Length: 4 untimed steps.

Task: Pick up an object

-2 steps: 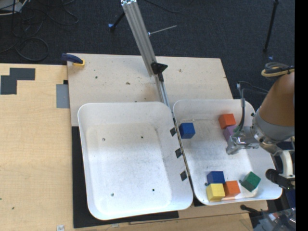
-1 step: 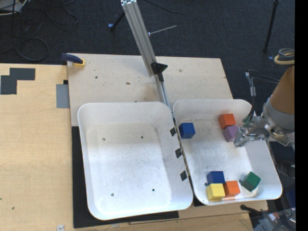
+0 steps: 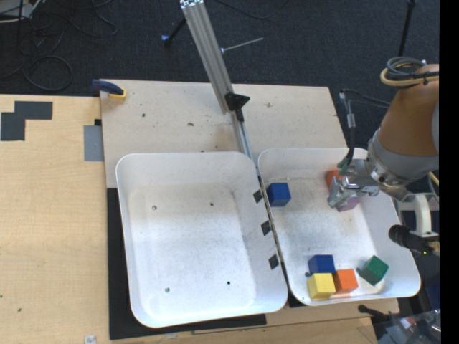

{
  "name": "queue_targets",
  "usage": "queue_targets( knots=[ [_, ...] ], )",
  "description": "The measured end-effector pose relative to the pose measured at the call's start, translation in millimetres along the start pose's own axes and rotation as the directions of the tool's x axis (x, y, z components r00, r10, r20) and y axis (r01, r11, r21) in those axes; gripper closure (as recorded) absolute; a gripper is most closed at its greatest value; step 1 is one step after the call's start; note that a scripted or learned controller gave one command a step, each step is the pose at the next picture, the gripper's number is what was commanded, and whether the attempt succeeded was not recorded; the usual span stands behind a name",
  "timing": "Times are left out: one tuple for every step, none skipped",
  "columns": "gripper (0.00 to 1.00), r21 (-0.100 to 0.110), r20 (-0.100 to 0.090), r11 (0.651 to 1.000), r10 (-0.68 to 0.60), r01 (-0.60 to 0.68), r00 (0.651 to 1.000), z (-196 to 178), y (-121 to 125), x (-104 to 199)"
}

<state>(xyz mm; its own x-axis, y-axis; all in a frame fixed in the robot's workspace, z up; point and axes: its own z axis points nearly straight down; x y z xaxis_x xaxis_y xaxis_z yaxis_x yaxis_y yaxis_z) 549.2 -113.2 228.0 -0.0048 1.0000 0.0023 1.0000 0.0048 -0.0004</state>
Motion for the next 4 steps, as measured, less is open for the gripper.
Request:
queue_targets(
  knots=[
    [1.00, 0.000, 0.000, 1.000, 0.000, 0.000, 1.000, -6.7, 27.0, 49.8],
    [1.00, 0.003, 0.001, 1.000, 0.002, -0.002, 1.000, 2.5, 38.0, 95.1],
    [1.00, 0.002, 0.001, 1.000, 0.001, -0.001, 1.000, 11.8, 51.9, 144.4],
    [1.00, 0.002, 0.001, 1.000, 0.001, -0.001, 1.000, 18.5, 72.0, 188.6]
  ],
)
